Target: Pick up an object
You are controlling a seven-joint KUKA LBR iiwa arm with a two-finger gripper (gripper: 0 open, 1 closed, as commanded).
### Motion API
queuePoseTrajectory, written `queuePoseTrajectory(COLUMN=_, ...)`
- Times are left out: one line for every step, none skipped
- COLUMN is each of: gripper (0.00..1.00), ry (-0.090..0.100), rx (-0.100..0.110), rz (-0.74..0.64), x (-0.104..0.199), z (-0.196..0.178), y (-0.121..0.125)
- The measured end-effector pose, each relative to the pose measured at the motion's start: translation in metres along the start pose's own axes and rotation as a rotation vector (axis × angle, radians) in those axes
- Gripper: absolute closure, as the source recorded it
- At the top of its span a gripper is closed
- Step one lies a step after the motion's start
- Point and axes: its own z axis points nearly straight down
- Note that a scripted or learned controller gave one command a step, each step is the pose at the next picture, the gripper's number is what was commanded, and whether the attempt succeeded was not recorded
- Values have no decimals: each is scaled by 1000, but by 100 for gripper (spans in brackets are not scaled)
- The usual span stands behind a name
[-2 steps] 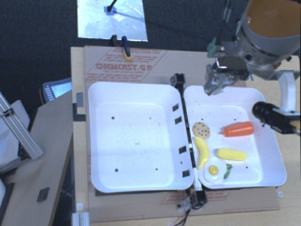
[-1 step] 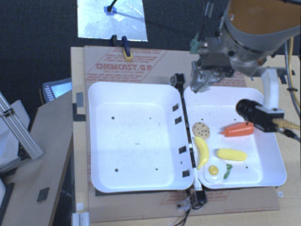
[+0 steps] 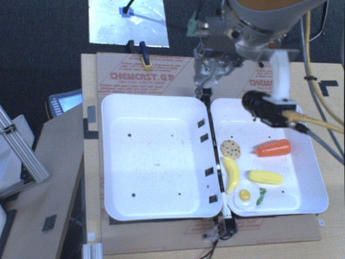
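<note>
Hanging above the far rim where the two white bins met, the gripper pointed down at the black divider strip. Whether it was spread or pressed together could not be made out at this angle, and nothing could be seen in its grasp. All the objects lay in the right bin, well apart from the gripper and nearer the camera. A round speckled cookie rested close to the divider. A banana curved just below it along the same side. The banana's lower end came near a fried egg in the near corner. A small green sprig lay just beside the egg on its right. An orange carrot lay crosswise around the middle of the bin, to the right of the cookie and apart from it. A yellow oblong piece lay between the carrot and the sprig, beside the banana but not touching it. The left bin sat against the divider's other side. Both bins stood on a cardboard sheet printed with red lettering, with a blue and yellow clamp at its far edge.
</note>
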Motion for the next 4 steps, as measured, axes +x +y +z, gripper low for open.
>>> queuePoseTrajectory(gripper=100, ry=0, rx=1, rz=0, x=-3, z=-10, y=0)
queuePoseTrajectory(gripper=100, ry=-5, rx=13, rz=1, x=39, z=84, y=7)
queuePoseTrajectory(gripper=100, ry=2, rx=-4, rz=1, x=57, z=-4, y=-3)
queuePoseTrajectory(gripper=100, ry=-5, rx=10, rz=3, x=54, z=53, y=-20)
